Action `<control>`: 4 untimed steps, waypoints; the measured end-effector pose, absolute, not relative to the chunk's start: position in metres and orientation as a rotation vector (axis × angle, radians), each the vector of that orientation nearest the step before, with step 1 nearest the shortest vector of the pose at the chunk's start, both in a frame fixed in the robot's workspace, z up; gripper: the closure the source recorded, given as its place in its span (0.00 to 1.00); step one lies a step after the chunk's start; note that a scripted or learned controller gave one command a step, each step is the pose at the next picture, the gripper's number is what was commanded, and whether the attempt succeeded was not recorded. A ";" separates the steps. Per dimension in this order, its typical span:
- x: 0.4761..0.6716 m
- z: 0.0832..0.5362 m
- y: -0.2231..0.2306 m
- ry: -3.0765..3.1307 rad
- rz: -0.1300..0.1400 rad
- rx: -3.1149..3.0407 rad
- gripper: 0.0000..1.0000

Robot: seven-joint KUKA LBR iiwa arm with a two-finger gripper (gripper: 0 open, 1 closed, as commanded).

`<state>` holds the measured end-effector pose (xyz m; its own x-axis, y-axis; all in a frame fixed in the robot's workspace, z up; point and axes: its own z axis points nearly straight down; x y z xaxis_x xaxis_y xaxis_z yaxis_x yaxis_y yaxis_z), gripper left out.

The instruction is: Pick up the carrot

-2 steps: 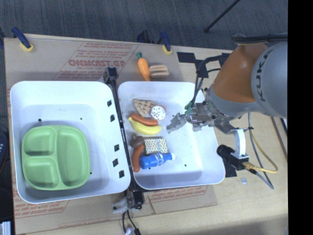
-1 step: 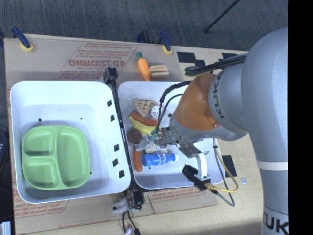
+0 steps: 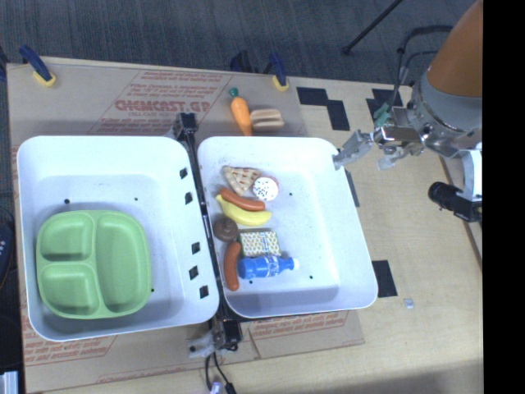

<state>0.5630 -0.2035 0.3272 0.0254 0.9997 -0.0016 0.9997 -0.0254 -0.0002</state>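
Beyond the right bin's far rim lies the carrot, on the counter. Tool hangs at the bin's far right corner, jaw state unclear; swing across, align with carrot's length before descending

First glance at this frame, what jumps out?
The green divided plate fills the left bin. A cluster of toy food crowds the right bin's left side, with the yellow banana and blue bottle standing out. The carrot lies outside the bins on the cardboard behind them, and the hand sits over the right bin's far right corner.
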 end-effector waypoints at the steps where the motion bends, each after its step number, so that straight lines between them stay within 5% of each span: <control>1: 0.571 0.159 -0.155 2.169 -0.005 2.281 0.00; 2: 0.562 0.094 -0.105 2.233 -0.007 2.196 0.00; 3: 0.605 0.167 -0.185 2.147 -0.001 2.293 0.00; 4: 0.566 0.097 -0.106 1.887 0.010 2.503 0.00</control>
<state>0.5655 -0.1058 0.0967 0.2752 0.9614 0.0008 0.9613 -0.2752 0.0096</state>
